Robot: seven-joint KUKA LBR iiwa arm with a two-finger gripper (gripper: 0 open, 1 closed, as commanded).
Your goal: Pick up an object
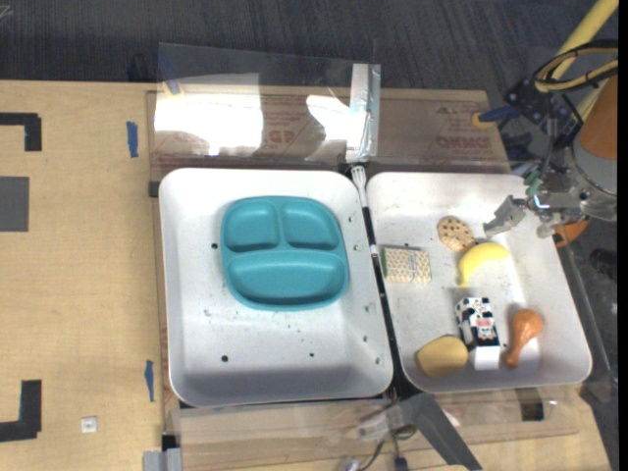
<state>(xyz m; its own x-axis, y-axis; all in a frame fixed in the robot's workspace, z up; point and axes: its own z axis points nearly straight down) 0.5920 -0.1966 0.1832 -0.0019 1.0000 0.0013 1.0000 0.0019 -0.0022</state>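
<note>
Camera view shows the gripper (512, 216), how it is set impossible to tell, just above-right of the lemon (484, 260) in the right bin (574, 351).

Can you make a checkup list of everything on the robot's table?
Surface: wooden bench with blue tape marks.
Job's things: right bin holds a round cracker, square cracker, lemon, cow-patterned carton, potato, drumstick.
Clutter: left bin holds a teal divided plate.
Grippers: gripper above the right bin's far side, holding nothing.
Cables: yellow and black cables.
Surroundings: dark carpet.
</note>
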